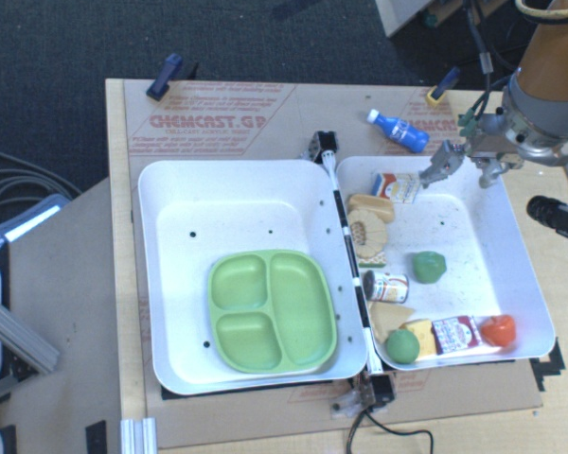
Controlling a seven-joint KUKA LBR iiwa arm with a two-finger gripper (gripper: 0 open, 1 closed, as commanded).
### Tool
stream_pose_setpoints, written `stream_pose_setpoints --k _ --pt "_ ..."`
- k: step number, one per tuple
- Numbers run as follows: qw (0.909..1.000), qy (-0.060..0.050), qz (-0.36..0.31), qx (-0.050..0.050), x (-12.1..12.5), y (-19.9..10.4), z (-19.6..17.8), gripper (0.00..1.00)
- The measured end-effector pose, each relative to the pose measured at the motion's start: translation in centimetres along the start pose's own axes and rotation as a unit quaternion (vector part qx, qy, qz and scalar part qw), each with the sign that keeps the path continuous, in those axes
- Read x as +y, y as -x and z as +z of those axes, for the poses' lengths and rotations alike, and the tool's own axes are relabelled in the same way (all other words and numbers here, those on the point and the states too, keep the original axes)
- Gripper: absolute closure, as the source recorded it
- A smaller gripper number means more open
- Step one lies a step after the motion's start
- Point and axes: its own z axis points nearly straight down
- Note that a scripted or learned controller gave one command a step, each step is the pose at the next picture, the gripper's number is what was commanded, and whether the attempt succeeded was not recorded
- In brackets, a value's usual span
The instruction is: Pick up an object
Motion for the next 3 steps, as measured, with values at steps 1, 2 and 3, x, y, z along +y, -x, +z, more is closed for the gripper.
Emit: stream_pose_setpoints --k 1,2,3 --pt "1.0 -0.002 0.001 0.0 -4.2 -0.1 9.6 0.0" --pt "1.0 -0.001 0.0 0.0 -4.9 1.7 18.2 0.0" --pt "1.0 0.0 0.001 0.0 -4.9 1.7 17.1 1.0"
